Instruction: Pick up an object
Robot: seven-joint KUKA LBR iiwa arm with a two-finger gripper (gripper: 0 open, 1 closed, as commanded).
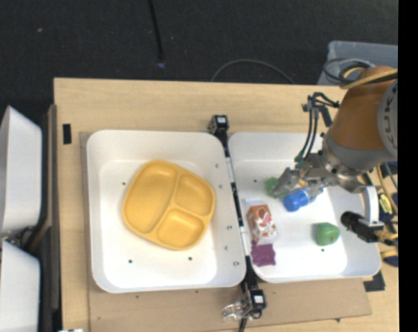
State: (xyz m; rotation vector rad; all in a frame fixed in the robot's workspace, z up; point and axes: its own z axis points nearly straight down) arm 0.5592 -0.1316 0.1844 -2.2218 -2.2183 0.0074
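Pale wooden counter [153, 102] with a smooth matte top, carrying two shallow white plastic bins with rounded corners, side by side and touching along the middle seam.

The left bin [105, 268] has a glossy yellow plastic divided plate [168, 203] sitting flat near its centre. It's a rounded-square shape with three moulded compartments: one big, two smaller.

The right bin [333, 265] has the small stuff. There's a little red-and-white printed packet [260, 221], crinkly looking, lying close to the left wall. Just below it, touching or nearly so, is a purple fuzzy-looking block [263, 254]. A rounded green lump [326, 234], smooth, sits by itself toward the lower right, well apart from the packet. A small green rounded thing [271, 185] is partly hidden at the tip of the tool. A shiny blue plastic cylinder [297, 200] lies tilted right beneath the wrist.

The grey metal tool [289, 182] is down low in the right bin, between the small green thing and the blue cylinder, right up against both. It's too blurry and cluttered there, so I can't tell what state the tool is in or whether it has anything. The bulky orange-banded arm [361, 126] comes in from the right with cables looped along it.
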